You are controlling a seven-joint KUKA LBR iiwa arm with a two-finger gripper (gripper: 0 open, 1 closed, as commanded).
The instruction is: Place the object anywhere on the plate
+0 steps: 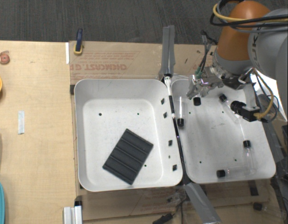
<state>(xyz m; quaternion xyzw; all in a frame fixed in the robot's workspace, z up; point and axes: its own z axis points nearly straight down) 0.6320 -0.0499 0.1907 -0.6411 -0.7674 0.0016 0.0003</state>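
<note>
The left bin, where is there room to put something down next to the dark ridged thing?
In the left bin, the white floor above the dark ridged plate lies bare up to the far wall, as does the strip along the left wall. It is crowded in the right bin, where the gripper hangs over the far left corner.

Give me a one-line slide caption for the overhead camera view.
KUKA arm poised over the right white bin, its gripper near the far-left corner; a dark ribbed plate lies tilted in the left bin.
</note>
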